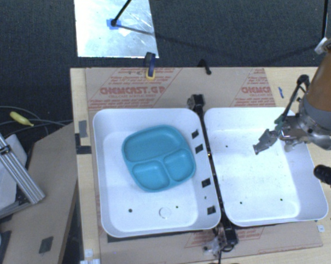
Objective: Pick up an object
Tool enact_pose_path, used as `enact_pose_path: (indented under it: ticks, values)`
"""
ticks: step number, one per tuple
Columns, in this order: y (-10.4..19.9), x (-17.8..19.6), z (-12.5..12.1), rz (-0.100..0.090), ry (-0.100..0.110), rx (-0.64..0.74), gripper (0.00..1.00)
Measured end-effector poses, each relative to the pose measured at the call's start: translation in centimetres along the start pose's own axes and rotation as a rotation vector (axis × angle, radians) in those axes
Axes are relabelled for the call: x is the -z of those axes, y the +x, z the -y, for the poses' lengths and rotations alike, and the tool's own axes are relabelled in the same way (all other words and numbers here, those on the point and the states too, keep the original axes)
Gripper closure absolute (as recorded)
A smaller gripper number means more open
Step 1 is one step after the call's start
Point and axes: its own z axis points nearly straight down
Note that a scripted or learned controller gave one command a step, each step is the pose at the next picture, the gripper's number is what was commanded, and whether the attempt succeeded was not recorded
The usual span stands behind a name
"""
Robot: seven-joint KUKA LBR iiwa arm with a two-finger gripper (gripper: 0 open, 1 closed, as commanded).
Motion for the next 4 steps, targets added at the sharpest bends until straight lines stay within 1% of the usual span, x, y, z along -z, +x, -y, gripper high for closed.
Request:
enact_pose_path:
  ticks: [1,2,3,4]
  values:
    - [9.6,6.0,-1.3,-0.002,-0.007,0.01,0.0]
    - [15.3,3.2,3.6,-0.002,0.004,0.007,0.0]
    - [19.7,-3.2,-0.2,-0.001,0.005,0.005,0.0]
    - [24.1,18.4,0.4,-0.007,-0.019,0.005,0.0]
